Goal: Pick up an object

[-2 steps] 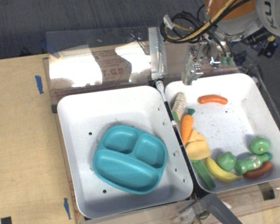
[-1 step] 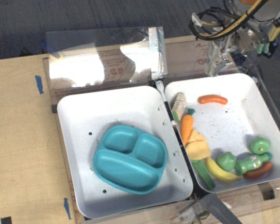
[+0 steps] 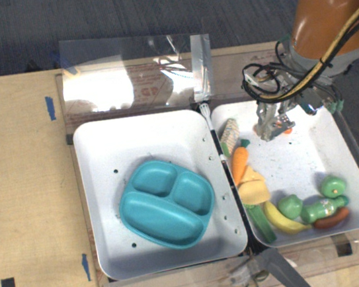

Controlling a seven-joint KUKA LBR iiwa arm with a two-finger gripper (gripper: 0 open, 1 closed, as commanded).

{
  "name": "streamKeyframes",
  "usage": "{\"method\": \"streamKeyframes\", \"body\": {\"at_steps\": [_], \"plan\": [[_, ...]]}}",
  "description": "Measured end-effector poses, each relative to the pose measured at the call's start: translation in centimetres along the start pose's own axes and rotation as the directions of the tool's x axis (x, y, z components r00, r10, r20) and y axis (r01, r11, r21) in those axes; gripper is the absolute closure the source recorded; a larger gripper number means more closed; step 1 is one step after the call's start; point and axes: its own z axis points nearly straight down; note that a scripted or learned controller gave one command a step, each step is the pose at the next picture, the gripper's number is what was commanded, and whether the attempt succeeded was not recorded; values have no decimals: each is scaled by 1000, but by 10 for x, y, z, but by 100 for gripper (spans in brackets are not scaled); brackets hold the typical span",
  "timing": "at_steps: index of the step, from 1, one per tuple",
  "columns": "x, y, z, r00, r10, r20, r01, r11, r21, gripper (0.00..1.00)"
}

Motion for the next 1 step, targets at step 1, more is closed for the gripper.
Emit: {"method": "streamKeyframes", "body": {"at_steps": [1], "plan": [[-74, 35, -35, 1000, 27, 7, -27, 1000, 0, 100]]}}
